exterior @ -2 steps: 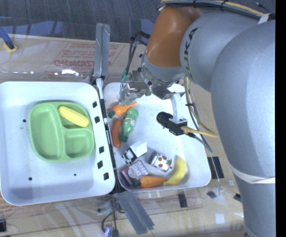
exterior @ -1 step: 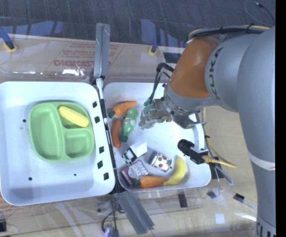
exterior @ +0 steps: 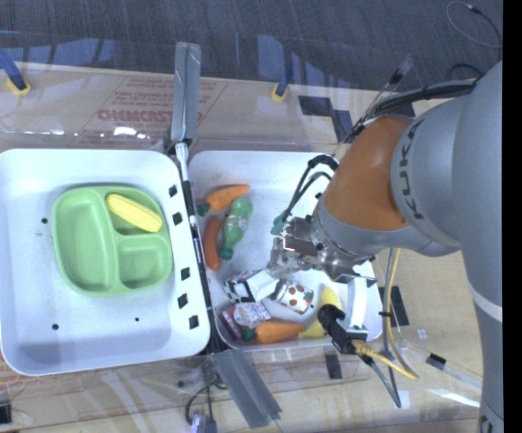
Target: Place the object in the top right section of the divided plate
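A green divided plate (exterior: 94, 255) lies in the left bin. A yellow corn cob (exterior: 134, 212) rests in its top right section. My gripper (exterior: 283, 264) hangs low over the middle of the right bin, just above a white printed packet (exterior: 295, 298). The arm's wrist covers the fingers from this angle.
The right bin (exterior: 261, 165) holds a carrot (exterior: 227, 194), a green bottle (exterior: 234, 225), an orange sausage-like piece (exterior: 212, 242), another carrot (exterior: 275, 332), a dark red packet (exterior: 245, 315) and a yellow item (exterior: 325, 298). A grey divider (exterior: 185, 106) stands between the bins.
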Robot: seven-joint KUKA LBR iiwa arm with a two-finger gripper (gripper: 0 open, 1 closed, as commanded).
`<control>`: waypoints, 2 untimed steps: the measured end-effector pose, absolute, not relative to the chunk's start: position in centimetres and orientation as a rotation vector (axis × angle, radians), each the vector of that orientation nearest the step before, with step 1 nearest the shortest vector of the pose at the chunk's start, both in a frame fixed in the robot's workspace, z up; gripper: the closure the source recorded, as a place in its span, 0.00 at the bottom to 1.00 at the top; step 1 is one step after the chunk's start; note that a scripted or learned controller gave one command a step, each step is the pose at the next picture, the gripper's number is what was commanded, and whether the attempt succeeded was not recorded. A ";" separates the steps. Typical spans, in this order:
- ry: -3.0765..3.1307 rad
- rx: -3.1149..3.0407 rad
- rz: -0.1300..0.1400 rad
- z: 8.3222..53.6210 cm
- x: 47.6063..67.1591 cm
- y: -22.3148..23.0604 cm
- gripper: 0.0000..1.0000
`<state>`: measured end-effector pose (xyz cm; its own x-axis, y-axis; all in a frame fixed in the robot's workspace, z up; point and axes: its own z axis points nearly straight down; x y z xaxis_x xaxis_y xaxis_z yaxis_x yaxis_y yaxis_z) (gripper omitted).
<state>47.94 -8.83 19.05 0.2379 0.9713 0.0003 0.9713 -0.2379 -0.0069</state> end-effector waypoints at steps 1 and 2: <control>-2.114 -2.317 0.005 19.4 47.6 -4.1 1.00; -2.073 -2.356 0.005 19.1 47.6 3.0 1.00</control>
